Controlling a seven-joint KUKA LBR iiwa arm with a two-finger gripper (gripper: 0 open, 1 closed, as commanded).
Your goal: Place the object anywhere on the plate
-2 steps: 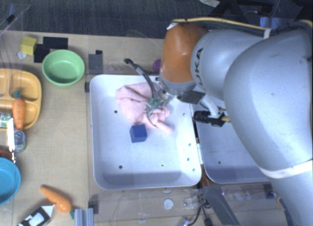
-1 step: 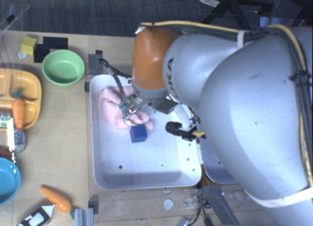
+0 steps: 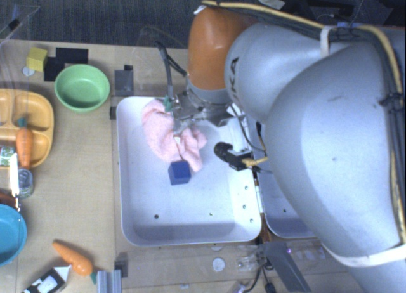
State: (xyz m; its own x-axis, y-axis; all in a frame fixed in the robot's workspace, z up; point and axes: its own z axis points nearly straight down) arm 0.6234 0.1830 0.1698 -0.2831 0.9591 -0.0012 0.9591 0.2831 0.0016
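Observation:
A crumpled pink cloth (image 3: 160, 134) lies in the upper left part of the left white bin (image 3: 190, 222). A small blue cube (image 3: 179, 172) sits just below it, touching the cloth's lower edge. My gripper (image 3: 180, 122) is down on top of the cloth, near its right side, with the orange-banded wrist right behind it. The cloth bunches up around the gripper's tip. A blue plate (image 3: 9, 234) shows partly at the left edge of the bench, far from the gripper. The arm's big grey body covers most of the right bin (image 3: 285, 223).
A green bowl (image 3: 82, 87) stands left of the bin's top corner. On a yellow divided tray (image 3: 35, 111) at far left lies a carrot (image 3: 24, 147). Another carrot (image 3: 75, 259) rests on the bench near the front. A yellow block (image 3: 37, 58) and a black block (image 3: 70, 57) sit at the back left.

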